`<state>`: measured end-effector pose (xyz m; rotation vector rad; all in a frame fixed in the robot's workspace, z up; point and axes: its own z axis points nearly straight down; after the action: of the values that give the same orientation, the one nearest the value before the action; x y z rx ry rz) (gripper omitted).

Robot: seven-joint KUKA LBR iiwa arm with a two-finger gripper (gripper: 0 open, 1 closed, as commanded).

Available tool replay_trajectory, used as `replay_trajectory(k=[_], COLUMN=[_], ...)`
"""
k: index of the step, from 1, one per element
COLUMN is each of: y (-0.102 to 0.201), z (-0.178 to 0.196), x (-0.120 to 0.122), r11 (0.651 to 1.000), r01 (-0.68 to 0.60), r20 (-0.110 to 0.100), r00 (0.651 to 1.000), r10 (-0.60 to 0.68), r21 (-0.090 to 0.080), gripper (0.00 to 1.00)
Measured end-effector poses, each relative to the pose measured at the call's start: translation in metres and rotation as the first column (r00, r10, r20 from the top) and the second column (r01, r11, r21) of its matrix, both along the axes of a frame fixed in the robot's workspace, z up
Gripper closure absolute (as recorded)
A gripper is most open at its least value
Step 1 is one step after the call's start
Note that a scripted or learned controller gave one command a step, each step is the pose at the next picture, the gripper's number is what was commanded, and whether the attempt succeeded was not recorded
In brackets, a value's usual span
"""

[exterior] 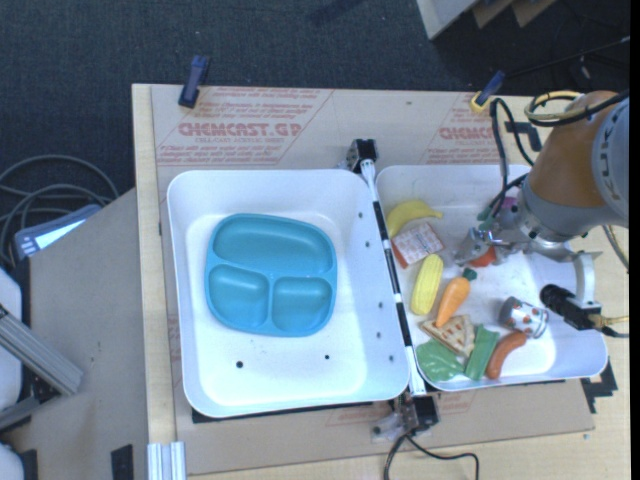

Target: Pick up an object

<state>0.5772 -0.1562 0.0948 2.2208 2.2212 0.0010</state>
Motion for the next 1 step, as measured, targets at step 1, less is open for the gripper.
replay_trajectory(k=[1], y=[0.0490], z=[-0.0079], x=[0.0893], r11=[1.000], r01=[0.001], r20=[-0.004], r00=[1.000], r10=[-0.001], r21=[-0.002], gripper=[1.00])
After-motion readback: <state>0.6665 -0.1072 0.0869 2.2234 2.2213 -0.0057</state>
